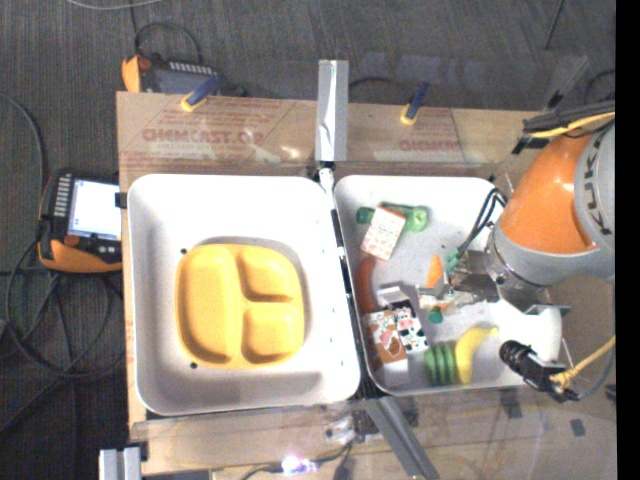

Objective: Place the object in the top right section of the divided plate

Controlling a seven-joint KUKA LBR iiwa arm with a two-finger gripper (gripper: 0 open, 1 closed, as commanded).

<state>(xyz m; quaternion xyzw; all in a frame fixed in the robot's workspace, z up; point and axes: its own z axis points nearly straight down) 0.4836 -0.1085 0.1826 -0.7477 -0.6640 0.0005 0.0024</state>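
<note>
In the camera view, the task looks to be at its start. The yellow divided plate [242,303] lies in the left bin [150,368], well to the left of the end effector [452,286], and all three of its sections are bare, so nothing is placed yet. The end effector hangs low over the right bin [480,190], among the objects. I cannot tell whether it is wide or narrow, because the wrist hides it, and no object is seen held.

The objects to choose from lie all in the right bin. Just left of the end effector is a small orange piece [435,268]. Further left are a reddish sausage-like shape [367,280] and a printed box [398,334]. Below it sit a yellow banana-like toy [472,343] and a green ribbed piece [441,365]. Up and left lie a pale card [382,234] and a green item [413,217].

The plate looks like smooth, glossy plastic with rounded corners. The bins are white, shallow and smooth. The worktop [240,138] is of brown board with print.
</note>
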